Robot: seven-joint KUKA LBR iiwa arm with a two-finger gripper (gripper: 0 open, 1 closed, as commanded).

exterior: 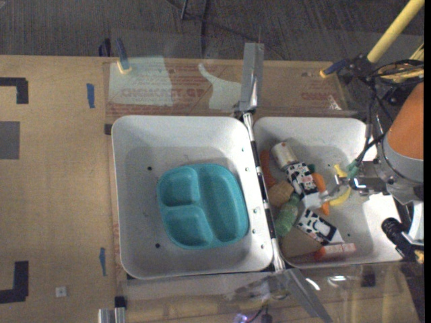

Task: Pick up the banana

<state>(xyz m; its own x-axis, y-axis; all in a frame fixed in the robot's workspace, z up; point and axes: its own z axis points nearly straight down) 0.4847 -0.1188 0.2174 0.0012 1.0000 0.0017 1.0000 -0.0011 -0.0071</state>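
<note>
The banana (343,195) is a small yellow piece in the right bin (350,130), right of the pile of toys, and only part of it shows. My gripper (335,184) reaches in from the right and sits low over it. Its fingers stand apart, one above the banana and one at the banana's left end. The banana lies on the bin floor beneath them, not lifted. The grey wrist and orange band (411,136) rise at the right edge.
Just left of the banana lie cow-patterned cartons (301,177) (316,226), a white bottle (284,153), a green toy (288,214) and an orange piece (320,182). A red-and-white box (337,249) lies by the bin's near wall. The left bin (128,180) holds a teal divided plate (202,205).
</note>
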